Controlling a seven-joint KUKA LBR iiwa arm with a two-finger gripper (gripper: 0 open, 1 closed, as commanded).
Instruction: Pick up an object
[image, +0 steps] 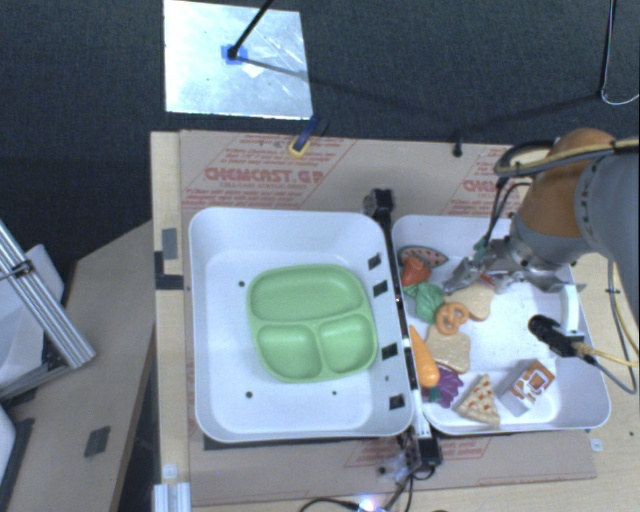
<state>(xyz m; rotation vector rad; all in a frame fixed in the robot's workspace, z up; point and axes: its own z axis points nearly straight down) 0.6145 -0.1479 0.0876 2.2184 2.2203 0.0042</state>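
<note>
Your claw (470, 276) hangs low over the right bin (505, 350), in its far-left part, at the end of the grey arm (600, 215) that reaches in from the right with its orange band above the wrist. From this slant you cannot tell whether the claw is wide, narrow or closed on anything. Everything you could pick lies in that right bin, mostly crowded along its left wall. The pale bread slice (480, 303) lies just below the claw tip in the view, close enough that you cannot tell whether they touch. The pretzel (450, 318) is just beside the bread, on its left. The watermelon slice (422, 260) sits in the far-left corner, with the green lettuce leaf (426, 298) just in front of it. Nearer to you, the toast (450, 350) lies flat under the pretzel's near edge, and the carrot (424, 362) lies against the left wall beside it. The purple grapes (448, 384) sit in front of the toast, and the pizza slice (479, 400) is near the front rim. The small carton (525, 385) stands to the right of the pizza slice, apart from the crowd. The left bin (220, 300) holds one thing — a green divided plate (310, 320), lying flat near its middle. Both bins rest on a cardboard sheet (260, 175) with red print, spread over the surface (110, 300).
</note>
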